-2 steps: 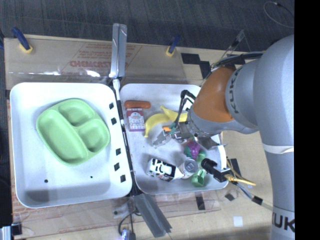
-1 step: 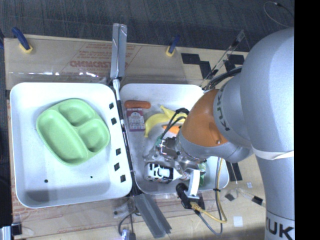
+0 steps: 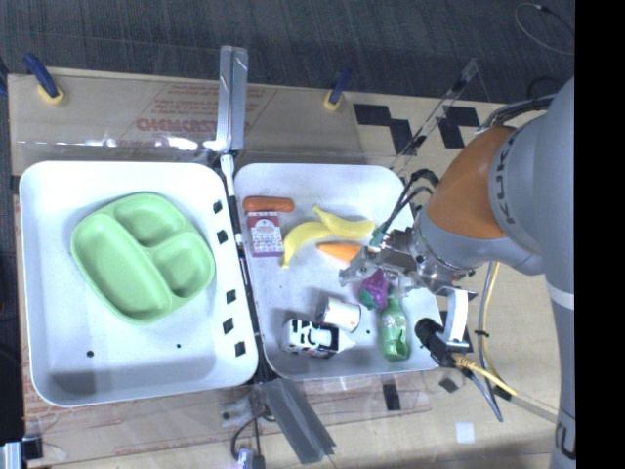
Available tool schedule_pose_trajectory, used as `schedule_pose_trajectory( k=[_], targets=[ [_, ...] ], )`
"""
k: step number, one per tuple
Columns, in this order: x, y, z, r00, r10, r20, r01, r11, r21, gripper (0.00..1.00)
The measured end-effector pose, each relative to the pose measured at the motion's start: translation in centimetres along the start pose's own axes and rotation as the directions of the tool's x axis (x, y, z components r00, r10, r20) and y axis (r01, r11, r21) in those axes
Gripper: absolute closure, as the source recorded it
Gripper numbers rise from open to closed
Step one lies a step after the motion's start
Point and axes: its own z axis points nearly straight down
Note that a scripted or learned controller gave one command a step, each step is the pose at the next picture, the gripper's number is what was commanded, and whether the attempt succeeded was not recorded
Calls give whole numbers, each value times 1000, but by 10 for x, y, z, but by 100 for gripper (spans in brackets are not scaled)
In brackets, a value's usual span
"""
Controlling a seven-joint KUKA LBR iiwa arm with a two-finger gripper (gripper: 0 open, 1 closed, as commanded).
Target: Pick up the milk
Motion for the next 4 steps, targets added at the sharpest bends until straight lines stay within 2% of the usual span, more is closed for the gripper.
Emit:
schedule_pose_trajectory(
  k=[1,2,3,4],
  targets=[
    [22,-19,-5,994,109,-1,-109,994,4,0],
    [63,-43,73,997,-72,-1,72,997,2,0],
    [63,-43,66,997,-78,-1,78,997,7,100],
    [137,-62,-28,939,-345,1,345,939,-3,100]
  ],
)
